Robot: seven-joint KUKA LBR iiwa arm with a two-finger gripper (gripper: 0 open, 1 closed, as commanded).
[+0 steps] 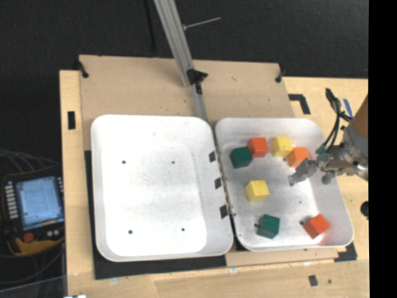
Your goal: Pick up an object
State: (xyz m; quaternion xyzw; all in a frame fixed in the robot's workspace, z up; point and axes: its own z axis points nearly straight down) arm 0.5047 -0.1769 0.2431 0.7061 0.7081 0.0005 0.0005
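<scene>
Several small blocks lie in the right bin [329,194]. Along its far side sit a green block [240,157], an orange block [258,146], a yellow block [282,145] and another orange block [298,156]. A second yellow block [257,190] lies mid-bin. Near the front are a green block [268,226] and an orange-red block [316,225]. My gripper [313,175] hangs over the bin's right part, just front-right of the second orange block. It is open, with nothing between its fingers; the left finger [300,173] points down beside that block.
The left bin [152,185] stands beside the right one, their inner rims meeting at mid-bench. A metal pole [177,39] slants up from the far side. A handheld screen unit [34,203] sits off the bench at the left.
</scene>
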